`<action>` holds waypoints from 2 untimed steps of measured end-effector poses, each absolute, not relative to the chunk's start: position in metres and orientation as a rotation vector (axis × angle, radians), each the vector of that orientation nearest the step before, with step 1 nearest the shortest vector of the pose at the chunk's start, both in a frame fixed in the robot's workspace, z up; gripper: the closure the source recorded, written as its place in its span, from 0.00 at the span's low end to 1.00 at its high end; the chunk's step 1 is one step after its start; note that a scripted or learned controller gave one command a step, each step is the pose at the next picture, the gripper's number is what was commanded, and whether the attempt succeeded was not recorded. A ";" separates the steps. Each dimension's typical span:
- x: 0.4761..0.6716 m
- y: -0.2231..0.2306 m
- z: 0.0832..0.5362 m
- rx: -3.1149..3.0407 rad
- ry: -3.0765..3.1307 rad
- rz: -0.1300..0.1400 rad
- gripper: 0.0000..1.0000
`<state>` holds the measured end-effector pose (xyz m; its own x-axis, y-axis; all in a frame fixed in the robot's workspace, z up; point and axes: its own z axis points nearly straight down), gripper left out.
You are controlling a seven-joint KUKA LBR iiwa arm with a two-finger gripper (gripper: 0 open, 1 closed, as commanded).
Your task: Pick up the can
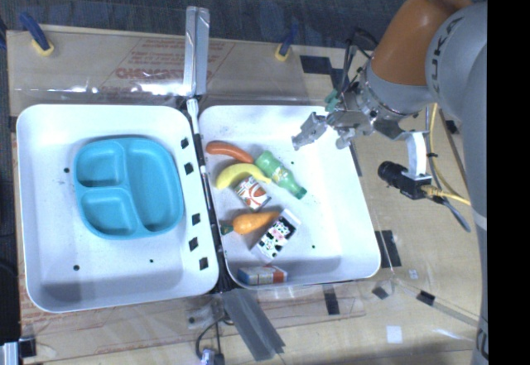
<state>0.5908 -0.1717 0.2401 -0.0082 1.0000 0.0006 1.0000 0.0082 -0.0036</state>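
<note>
Fingers spread and holding nothing, the gripper (308, 133) hung over the right bin (348, 214) at two o'clock from the can (251, 191), which lay tilted between banana (232, 175) and carrot (252, 223), so a clean descent needed jaws straddling its narrow sides.

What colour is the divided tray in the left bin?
Light blue all over, plain, no pattern. The divided tray shows clearly in the camera view.

Wooden bench (99, 57), two white bins (41, 272) (348, 189) side by side
</note>
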 end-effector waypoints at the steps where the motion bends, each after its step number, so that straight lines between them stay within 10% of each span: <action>1: 0.597 -0.128 0.145 -2.214 -2.224 0.005 0.00; 2: 0.592 -0.090 0.092 -2.135 -2.303 0.003 0.00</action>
